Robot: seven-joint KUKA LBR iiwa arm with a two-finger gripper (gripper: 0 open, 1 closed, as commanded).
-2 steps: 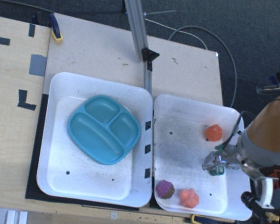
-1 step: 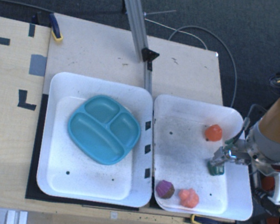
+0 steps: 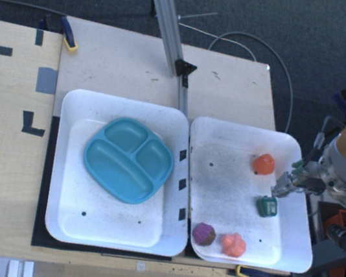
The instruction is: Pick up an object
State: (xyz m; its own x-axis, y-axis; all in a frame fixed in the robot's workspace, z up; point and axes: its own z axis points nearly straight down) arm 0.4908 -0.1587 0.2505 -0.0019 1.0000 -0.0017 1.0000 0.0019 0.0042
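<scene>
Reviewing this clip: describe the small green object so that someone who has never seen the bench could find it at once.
Start at the right-hand white bin, the one without the blue divided plate. Along its right side, just below the gripper, sits the green object. It is the only dark green, blocky piece there; its neighbours are an orange ball above it, and a purple ball and a pink lump near the front edge.

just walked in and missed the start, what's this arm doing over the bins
The arm's gripper is over the right edge of the right bin, just above a small green object. Nothing is visibly held. That bin also holds an orange ball-like piece, a purple piece and a pink-orange piece. The left bin has a blue divided plate.
</scene>
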